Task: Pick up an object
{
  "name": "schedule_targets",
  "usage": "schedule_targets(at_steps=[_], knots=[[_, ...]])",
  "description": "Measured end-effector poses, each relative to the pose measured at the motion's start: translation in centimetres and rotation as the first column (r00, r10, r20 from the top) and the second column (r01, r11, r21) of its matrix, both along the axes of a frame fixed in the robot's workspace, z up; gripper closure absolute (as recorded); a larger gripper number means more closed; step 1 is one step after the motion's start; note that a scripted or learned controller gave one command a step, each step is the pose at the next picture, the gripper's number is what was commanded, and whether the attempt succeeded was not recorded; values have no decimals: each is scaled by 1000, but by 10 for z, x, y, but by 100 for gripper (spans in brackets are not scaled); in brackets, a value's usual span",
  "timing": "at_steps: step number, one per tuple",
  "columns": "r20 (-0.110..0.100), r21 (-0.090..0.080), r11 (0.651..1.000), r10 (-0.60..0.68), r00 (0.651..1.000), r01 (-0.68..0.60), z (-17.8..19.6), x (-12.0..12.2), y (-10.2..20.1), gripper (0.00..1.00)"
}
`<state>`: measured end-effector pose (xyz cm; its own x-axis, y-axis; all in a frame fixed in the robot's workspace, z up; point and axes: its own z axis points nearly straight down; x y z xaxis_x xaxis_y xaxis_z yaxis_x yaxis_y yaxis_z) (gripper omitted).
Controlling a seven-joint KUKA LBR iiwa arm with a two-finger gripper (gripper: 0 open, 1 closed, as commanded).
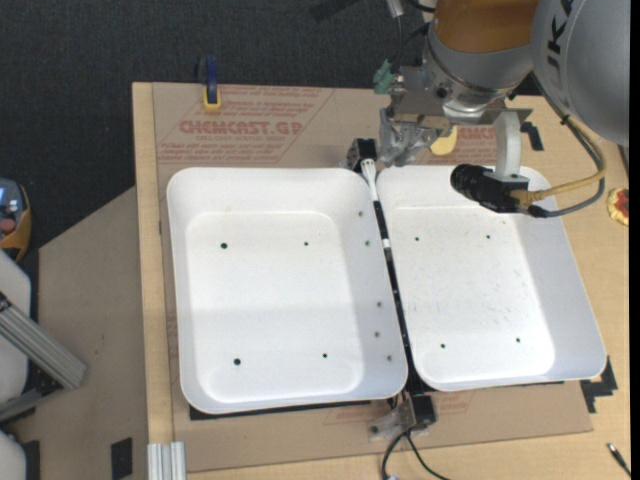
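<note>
Camera view is showing a brown board (pixel 250 118) lying under the gripper, bearing two white bins: the left bin (pixel 190 268) is sitting below and left of the gripper, the right bin (pixel 570 298) below and right of it. The arm (pixel 490 18) is reaching in from the upper right. The gripper (pixel 400 146) is hanging over the far ends of the bins, where they meet; whether it is spread or closed cannot be told. A small pale yellow piece (pixel 443 141), rounded, is showing just right of the gripper; whether it is being gripped cannot be told.
</note>
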<state>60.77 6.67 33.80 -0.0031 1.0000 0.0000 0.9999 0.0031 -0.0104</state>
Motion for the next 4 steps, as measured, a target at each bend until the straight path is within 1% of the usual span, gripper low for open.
schedule_targets(at_steps=[1,2,3,4], knots=[[2,-1,1000,-1,1000,1,-87,58,14,100],[17,0,1000,-4,1000,4,-37,40,8,100],[15,0,1000,-5,1000,5,-17,26,-12,100],[16,7,1000,13,1000,-13,-1,36,145,100]])
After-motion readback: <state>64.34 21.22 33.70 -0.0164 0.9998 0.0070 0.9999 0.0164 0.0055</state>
